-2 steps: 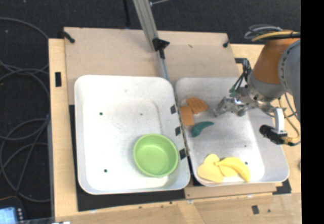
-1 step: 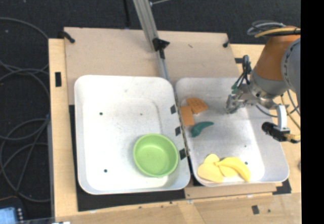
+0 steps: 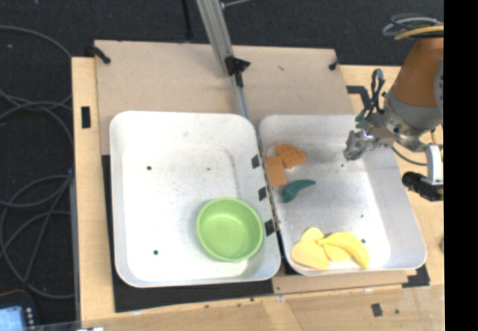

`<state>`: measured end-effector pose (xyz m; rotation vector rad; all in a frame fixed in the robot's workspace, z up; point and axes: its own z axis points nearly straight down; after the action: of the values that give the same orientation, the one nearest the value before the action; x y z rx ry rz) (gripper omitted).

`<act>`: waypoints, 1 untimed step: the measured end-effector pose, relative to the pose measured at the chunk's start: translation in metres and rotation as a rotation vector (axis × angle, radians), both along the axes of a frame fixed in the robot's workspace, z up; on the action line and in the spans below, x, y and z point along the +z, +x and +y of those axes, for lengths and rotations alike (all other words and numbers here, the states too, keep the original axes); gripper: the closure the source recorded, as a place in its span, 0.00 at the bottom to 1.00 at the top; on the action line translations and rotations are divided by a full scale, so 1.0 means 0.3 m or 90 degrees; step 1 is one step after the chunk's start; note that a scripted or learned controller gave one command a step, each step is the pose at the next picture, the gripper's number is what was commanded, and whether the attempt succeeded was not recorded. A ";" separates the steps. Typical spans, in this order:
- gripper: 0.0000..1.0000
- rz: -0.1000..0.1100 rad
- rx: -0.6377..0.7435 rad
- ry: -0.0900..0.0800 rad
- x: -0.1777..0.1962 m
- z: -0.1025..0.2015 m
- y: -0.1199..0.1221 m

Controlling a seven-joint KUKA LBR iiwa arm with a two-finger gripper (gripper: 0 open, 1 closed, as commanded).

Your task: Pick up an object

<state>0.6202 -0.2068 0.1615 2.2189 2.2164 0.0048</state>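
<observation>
- The hand [image 3: 357, 144] sits at the right of the frame, over the upper right part of the right bin [image 3: 388, 247], hanging from the grey arm [image 3: 418, 79] with its orange band
- Whether the hand is apart or together cannot be told from this slant; nothing shows clamped in it
- Left of the hand, well apart from it, an orange piece [image 3: 284, 161] lies near the right bin's left wall, in the upper left of that bin
- Just below the orange piece a small teal object [image 3: 296, 188] lies on the bin floor, close to it; contact between them cannot be judged
- At the lower edge of the right bin a yellow object [image 3: 329, 249], looking like bananas, rests against the front wall, well below the hand
- The left bin [image 3: 149, 150] lies just beside the right one, their walls meeting near the middle of the frame
- In the left bin's lower right corner a green bowl [image 3: 229, 229] stands upright
- Both bins rest on the tan bench [image 3: 164, 75]
- A metal pole [image 3: 213, 16] slants from the top of the frame down to the gap between the bins
- Cables [image 3: 33, 172] trail over the dark floor at the left of the frame
</observation>
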 end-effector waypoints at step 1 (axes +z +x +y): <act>1.00 -0.001 0.000 -0.001 0.176 -0.035 -0.002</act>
<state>0.6197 -0.2172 0.2143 2.2182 2.2150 0.0049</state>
